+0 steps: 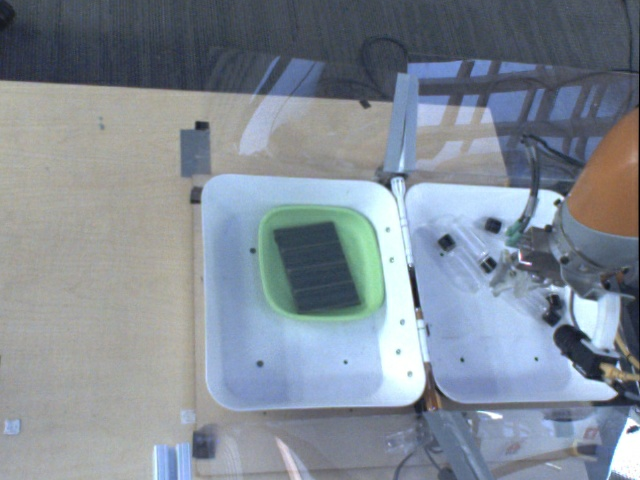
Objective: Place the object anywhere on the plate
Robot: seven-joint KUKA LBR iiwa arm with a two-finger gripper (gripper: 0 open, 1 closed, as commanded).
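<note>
right bin [500,353]: nearest to me. Its bare white floor lies under my wrist. I'm parked over this one, not over the plate's bin.
arm [603,193]: I come in from the right at mid-height. The orange band is above and the grey wrist below it, pitched down and toward the left. Cables trail off the wrist's near side.
gripper [468,253]: it sits low over the right bin's far-left part, just short of the seam between the bins. It's mostly clear plastic against white, so I cannot tell if it's spread or pressed together. I see nothing dark or solid held in it, so I won't claim a grasp.
black bits: a few small dark pieces lie around the gripper. I can't tell if they're gripper hardware or loose items in the bin.
left bin [300,363]: beside the right one, the two touching along the seam. It holds the plate, set toward its far half.
plate [373,268]: green with a raised rim, flat on the bin floor.
block [317,266]: a dark ridged slab lying flat inside the plate rim, roughly centred and turned slightly. It's well apart from my gripper.
why: the block rests fully on the plate with no overhang, so the rim contains it and nothing needs to hold it.
task read: judging from the layout, the placement looks done. My pose away from the plate fits a clear-out or idle position.
rail [402,133]: a grey bar on the bench [90,268], in line with the seam at the far side.
</note>
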